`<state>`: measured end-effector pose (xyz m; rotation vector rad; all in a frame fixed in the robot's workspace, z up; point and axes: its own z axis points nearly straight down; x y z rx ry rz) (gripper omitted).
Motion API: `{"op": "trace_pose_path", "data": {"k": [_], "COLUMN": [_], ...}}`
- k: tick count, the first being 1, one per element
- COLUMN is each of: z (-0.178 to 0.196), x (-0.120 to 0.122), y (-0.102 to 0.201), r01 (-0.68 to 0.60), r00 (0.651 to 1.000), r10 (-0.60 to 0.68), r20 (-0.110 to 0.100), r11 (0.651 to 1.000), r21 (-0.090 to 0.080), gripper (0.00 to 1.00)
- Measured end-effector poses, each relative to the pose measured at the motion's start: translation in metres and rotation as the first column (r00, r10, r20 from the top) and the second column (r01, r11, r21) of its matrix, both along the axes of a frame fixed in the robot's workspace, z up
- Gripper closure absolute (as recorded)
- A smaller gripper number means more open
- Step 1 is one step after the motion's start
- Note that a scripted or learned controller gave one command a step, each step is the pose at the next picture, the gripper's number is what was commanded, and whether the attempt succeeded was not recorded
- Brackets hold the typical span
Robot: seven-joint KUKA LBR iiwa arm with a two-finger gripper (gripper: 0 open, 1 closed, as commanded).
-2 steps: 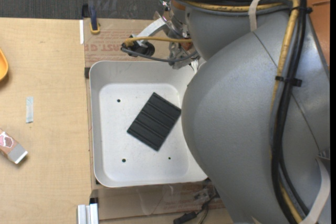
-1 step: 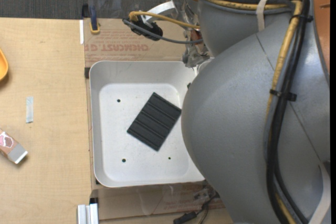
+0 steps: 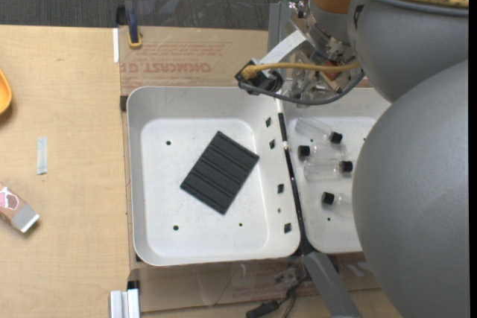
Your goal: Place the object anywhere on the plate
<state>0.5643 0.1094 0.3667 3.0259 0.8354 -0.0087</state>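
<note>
The jaws hang at the arm's (image 3: 417,160) wrist, amid cables and a white tab, above the back rim where the left bin (image 3: 134,160) and the right bin (image 3: 335,234) meet. Whether the jaws are apart or together cannot be told, and nothing can be seen between them.

Just below the jaws, on the floor of the right bin, lie several small clear pieces with black caps (image 3: 333,137), close to one another; the arm hides part of that bin. One of these is probably the object to move. Further from the jaws, down and to the view's left, a dark ribbed slab (image 3: 220,171) lies flat and turned at a slant in the middle of the left bin; it is the likeliest plate.

The risks, as I judge them:
- The clear pieces are small and crowded, so a descent may close on nothing or nudge two at once.
- They look smooth and could slip out during the carry across the divider.
- The slab is narrow and slanted, so a release slightly off its middle would drop the piece onto the bin floor.
- A rounded piece might roll off the ribs.
</note>
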Motion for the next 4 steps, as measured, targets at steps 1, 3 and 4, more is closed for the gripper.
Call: {"op": "trace_pose_path", "data": {"k": [1, 3, 4], "z": [-0.008, -0.033, -0.071], "x": [-0.077, -0.063, 0.04], "y": [-0.042, -0.023, -0.044], "r01": [-0.129, -0.156, 0.336], "r00": [0.992, 0.988, 0.942], "r10": [0.129, 0.156, -0.336], "r20": [-0.002, -0.003, 0.003], "r11": [0.992, 0.988, 0.942], "r21": [0.001, 0.001, 0.001], "gripper": [1.0, 1.0, 1.0]}}
